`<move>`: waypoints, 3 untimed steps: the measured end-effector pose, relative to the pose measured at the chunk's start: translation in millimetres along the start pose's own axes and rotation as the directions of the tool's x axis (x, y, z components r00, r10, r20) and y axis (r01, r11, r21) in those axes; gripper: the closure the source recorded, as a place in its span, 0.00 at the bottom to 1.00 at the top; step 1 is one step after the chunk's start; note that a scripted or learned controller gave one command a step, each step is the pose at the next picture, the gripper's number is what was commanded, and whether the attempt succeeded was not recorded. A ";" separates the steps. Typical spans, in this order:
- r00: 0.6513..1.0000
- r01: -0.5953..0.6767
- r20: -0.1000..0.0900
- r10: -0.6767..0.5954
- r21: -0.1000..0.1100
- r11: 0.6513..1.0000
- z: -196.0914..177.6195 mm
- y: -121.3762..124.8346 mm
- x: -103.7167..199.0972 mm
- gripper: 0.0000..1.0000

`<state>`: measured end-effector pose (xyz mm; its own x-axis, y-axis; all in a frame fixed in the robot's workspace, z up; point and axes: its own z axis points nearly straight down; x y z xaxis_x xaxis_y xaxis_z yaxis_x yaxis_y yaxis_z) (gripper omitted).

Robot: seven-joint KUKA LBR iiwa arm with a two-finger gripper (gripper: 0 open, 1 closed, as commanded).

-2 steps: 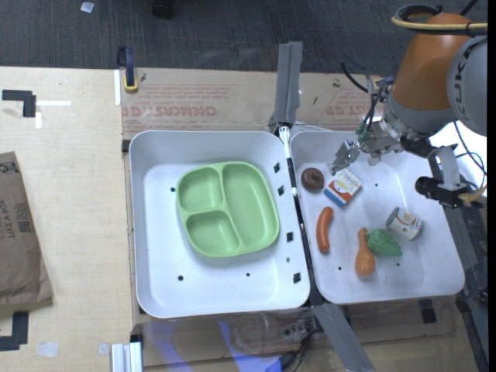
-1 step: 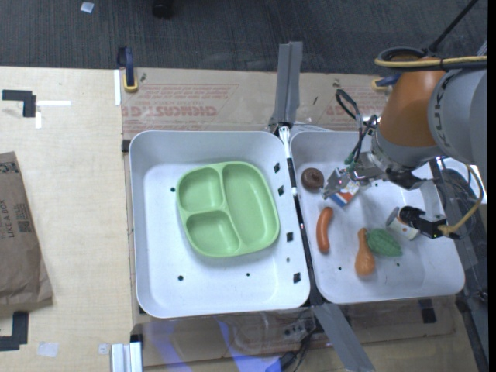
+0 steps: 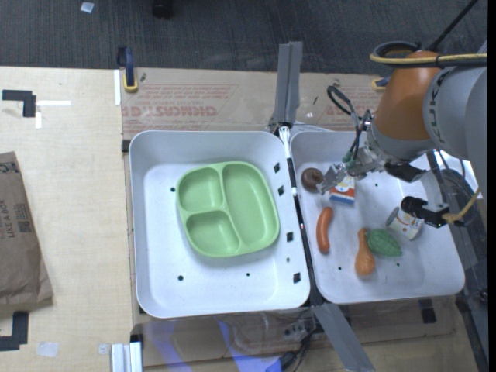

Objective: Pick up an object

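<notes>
Blue-and-white carton (image 3: 342,194) lies just below the gripper (image 3: 341,173), seemingly touching it; its grip unclear

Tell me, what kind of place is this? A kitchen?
Probably a robot test lab, not a kitchen. A grey and orange arm reaches over two white bins on a workbench, the food pieces like the hot dog look like toys, and cables trail below.
</notes>
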<state>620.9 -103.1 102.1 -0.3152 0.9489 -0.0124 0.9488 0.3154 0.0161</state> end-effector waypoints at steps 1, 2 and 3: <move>0.989 -0.150 -0.009 0.150 0.017 0.989 9.2 -10.7 2.1 0.00; 0.988 -0.153 -0.009 0.154 0.016 0.988 0.2 -10.9 0.7 1.00; 0.993 -0.116 -0.009 0.116 0.017 0.993 -89.9 36.2 44.4 1.00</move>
